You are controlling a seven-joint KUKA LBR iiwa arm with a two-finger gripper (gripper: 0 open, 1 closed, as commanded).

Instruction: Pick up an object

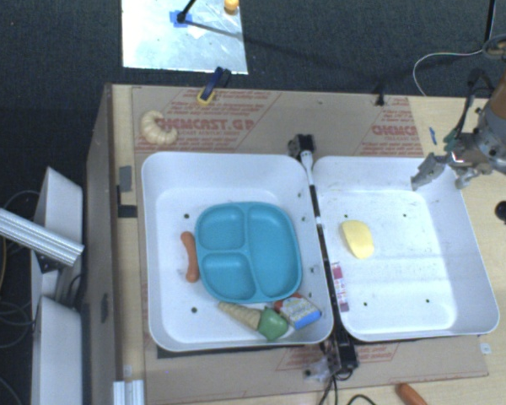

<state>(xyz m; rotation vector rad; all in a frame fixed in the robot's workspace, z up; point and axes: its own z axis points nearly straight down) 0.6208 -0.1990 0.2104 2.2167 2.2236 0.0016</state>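
A yellow rounded lump (357, 239) lies in the right bin (422, 302), left of its middle. The left bin (164, 226) holds a blue divided plate (247, 251), a reddish sausage (190, 256) to the plate's left, and a tan cone (240, 313), a green piece (272, 326) and a blue-white packet (302, 312) by the front wall. My gripper (444, 175) hangs over the right bin's far right corner, well away from the yellow lump. It is open, with nothing between its fingers (424, 175).
On the cardboard behind the left bin lie a pale ridged shell shape (158, 126) and a blue-yellow clip (212, 84). A shiny sheet (184, 24) lies farther back. An orange stick (411, 392) rests at the bench's front edge.
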